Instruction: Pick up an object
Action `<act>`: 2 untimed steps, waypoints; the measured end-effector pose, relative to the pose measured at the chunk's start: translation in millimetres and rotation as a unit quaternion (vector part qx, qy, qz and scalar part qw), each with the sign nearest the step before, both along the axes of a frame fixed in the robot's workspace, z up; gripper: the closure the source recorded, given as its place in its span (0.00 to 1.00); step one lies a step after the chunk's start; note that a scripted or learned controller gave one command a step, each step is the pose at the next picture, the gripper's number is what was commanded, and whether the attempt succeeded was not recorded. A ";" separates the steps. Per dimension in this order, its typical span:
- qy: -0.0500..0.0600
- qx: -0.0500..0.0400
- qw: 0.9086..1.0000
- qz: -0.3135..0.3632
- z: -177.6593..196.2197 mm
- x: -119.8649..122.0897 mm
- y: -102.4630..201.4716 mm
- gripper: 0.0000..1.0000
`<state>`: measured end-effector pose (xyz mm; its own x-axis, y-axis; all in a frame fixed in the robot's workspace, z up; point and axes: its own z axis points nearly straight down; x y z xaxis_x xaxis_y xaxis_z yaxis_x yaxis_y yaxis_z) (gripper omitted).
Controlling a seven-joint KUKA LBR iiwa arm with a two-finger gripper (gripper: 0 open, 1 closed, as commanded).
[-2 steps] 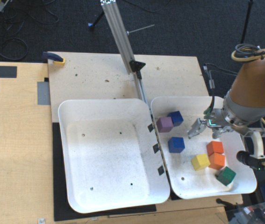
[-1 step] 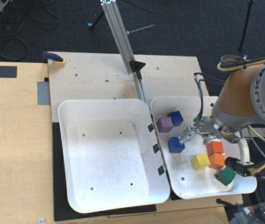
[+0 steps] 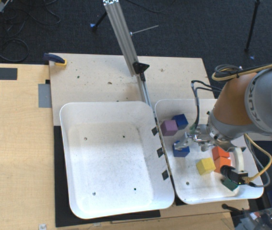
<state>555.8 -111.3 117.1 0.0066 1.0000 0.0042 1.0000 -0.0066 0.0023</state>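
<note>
Pale wooden table (image 3: 16, 143), two white bins: left bin (image 3: 78, 114) bare, right bin (image 3: 198, 195) holding blocks; claw (image 3: 189, 140) low just above the nearer blue block (image 3: 181, 151), grip state can't be told, nothing visibly lifted, so pick not yet done.

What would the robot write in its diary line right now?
arm: over right bin | gripper: above lower blue block | nearby: purple block, yellow block, orange block | picked: nothing seen
</note>
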 end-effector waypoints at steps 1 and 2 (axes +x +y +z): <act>-0.009 -0.003 1.000 0.001 2.6 4.6 -1.9 0.00; -0.010 -0.003 1.000 -0.003 12.3 5.2 -3.9 1.00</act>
<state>561.0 -115.2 129.4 0.0133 0.9999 -0.0019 0.9997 -0.0133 0.0222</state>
